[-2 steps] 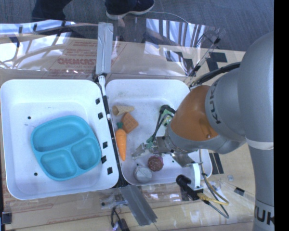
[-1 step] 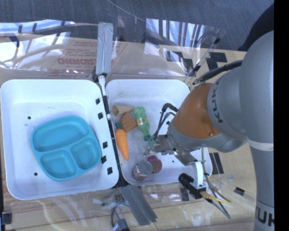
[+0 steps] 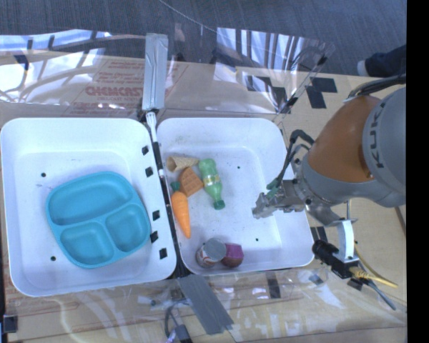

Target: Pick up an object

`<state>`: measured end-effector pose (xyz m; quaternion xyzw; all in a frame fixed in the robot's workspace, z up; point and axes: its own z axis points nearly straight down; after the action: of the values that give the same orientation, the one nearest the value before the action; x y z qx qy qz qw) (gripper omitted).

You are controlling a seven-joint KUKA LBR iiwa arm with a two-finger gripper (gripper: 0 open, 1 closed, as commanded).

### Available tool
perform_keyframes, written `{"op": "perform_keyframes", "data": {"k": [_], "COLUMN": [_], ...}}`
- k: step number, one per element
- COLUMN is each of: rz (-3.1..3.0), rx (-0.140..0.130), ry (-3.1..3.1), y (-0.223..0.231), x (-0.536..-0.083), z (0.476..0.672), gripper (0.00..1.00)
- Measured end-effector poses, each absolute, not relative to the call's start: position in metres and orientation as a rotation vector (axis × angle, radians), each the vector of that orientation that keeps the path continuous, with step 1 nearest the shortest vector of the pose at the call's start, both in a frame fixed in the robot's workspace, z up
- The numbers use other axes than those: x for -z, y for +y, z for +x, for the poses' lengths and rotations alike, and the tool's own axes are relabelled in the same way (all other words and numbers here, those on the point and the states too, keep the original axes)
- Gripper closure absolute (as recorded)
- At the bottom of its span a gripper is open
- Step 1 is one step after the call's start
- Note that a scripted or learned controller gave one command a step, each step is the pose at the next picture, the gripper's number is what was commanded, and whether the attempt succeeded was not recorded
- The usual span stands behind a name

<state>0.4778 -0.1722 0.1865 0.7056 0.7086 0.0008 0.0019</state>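
Hovering arm [image 3: 357, 156] over right bin [image 3: 272, 138], green bottle [image 3: 211, 182] beside carrot [image 3: 180, 213]

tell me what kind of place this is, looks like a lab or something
Most likely a robotics lab bench set up for grasping trials. A KUKA arm reaches over two white bins, toy food such as a plastic carrot and a green bottle lies in one, and a clear screen edges the bench.

Two bins [image 3: 28, 263] (one carrot [image 3: 181, 214])
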Motion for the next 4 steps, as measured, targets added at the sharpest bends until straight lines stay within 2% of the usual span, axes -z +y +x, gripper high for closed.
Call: {"op": "perform_keyframes", "data": {"k": [1, 2, 3, 4], "rz": [2.209, 2.217, 2.206, 2.223], "rx": [-0.001, 0.002, -0.007, 0.01], "ry": [2.237, 2.23, 2.226, 2.229], "y": [-0.092, -0.112, -0.149, -0.21], "x": [-0.092, -0.107, -0.271, -0.191], "z": [0.49, 0.569, 0.659, 0.6], "gripper": [1.0, 1.0, 1.0, 1.0]}}
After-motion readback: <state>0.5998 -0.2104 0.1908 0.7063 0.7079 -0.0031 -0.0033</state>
